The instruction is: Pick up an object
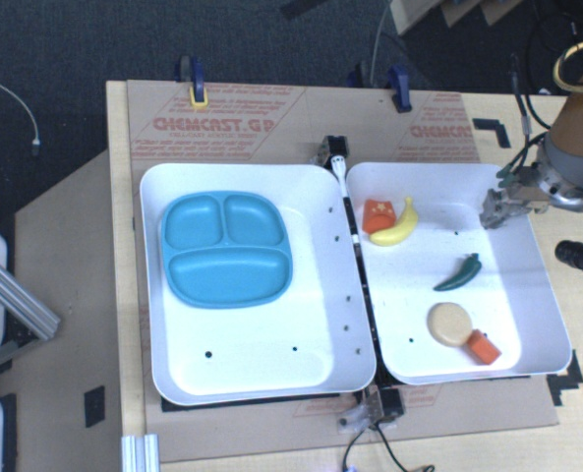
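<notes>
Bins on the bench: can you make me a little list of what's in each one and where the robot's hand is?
left bin: blue divided plate
right bin: yellow banana touching a red-orange toy; green pepper; tan round piece beside a small orange block
gripper: over the right bin's far right corner, holding nothing visible

On the table (124,264) two bins sit side by side. The left bin (320,293) holds a divided plate (228,249). In the right bin (527,293), a banana (397,226) touches a block (378,214) at the back; a pepper (458,273) lies mid-bin; a disc (450,324) and cube (484,347) touch in front. My pincer (497,209) hangs over that bin's far right edge.
</notes>
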Available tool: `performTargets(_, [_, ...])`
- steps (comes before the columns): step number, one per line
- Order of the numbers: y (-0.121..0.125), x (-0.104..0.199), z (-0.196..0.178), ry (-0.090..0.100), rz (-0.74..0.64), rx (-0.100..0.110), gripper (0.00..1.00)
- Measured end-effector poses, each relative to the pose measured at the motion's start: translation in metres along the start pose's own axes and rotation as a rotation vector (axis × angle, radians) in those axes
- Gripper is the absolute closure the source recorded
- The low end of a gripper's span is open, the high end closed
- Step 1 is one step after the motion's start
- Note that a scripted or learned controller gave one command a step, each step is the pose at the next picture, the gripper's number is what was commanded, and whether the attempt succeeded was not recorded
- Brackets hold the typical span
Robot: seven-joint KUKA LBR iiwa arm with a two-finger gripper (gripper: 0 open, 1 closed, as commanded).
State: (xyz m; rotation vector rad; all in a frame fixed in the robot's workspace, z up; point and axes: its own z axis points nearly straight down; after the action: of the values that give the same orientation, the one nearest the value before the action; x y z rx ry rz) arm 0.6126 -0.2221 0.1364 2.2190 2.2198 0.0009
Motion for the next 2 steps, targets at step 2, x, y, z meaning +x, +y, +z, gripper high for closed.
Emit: performTargets(2, [0.003,-0.001,-0.098,-0.001,0.0,-0.003,1.0])
